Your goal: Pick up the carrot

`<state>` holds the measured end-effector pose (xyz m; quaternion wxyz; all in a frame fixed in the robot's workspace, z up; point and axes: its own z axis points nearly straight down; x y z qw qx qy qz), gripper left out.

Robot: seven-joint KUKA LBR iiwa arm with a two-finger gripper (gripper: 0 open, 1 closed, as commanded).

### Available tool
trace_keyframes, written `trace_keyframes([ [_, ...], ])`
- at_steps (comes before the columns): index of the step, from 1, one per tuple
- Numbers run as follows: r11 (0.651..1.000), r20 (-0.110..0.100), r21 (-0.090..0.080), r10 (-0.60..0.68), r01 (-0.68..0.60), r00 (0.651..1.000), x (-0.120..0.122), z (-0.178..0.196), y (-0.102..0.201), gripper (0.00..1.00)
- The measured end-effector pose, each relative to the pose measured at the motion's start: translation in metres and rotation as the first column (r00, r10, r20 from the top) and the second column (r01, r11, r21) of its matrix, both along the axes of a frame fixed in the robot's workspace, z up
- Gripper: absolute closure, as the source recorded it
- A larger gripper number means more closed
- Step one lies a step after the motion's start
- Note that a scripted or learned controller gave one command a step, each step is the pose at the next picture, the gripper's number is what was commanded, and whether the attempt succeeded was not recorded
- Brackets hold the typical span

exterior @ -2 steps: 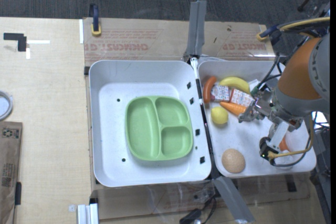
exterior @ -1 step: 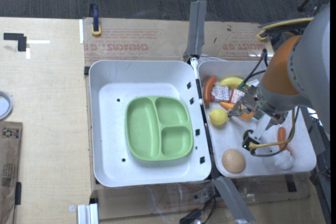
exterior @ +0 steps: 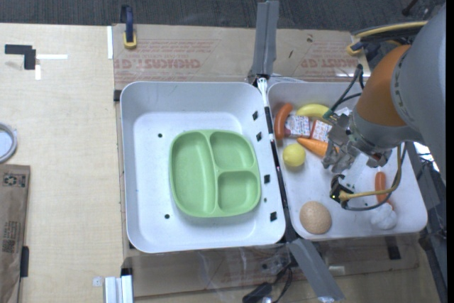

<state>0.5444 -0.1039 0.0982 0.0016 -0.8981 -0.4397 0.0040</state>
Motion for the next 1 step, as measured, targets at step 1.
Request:
trace_keyframes([
  [1, 0.972, 0.005, -0.002, -0.236, 0.236, 0.972, 0.0419, 0.0925, 0.0241, 1.0],
])
